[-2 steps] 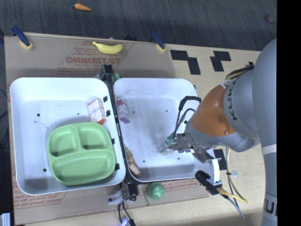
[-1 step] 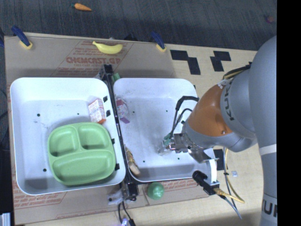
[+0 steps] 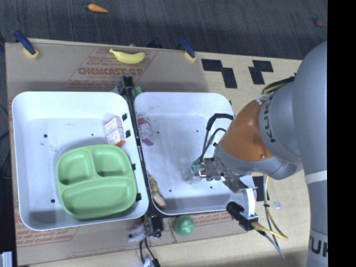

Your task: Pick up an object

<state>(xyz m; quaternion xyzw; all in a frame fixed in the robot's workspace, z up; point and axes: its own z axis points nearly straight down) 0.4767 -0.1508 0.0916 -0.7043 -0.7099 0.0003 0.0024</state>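
The bench (image 3: 50,243) is being viewed by a single fixed camera mounted above it, angled downward at a slant. Both white bins are being framed in full: the left bin (image 3: 33,115) and the right bin (image 3: 183,102) are being held near the middle of the picture. A strip of dark floor (image 3: 167,10) is being taken in along the top. The arm (image 3: 300,121) is being seen entering from the right, close to the lens and partly cropped.

The arm's orange band (image 3: 253,141) hides the right bin's (image 3: 172,102) right rim. A small greenish object (image 3: 197,164) beneath the wrist is too blurred to identify.
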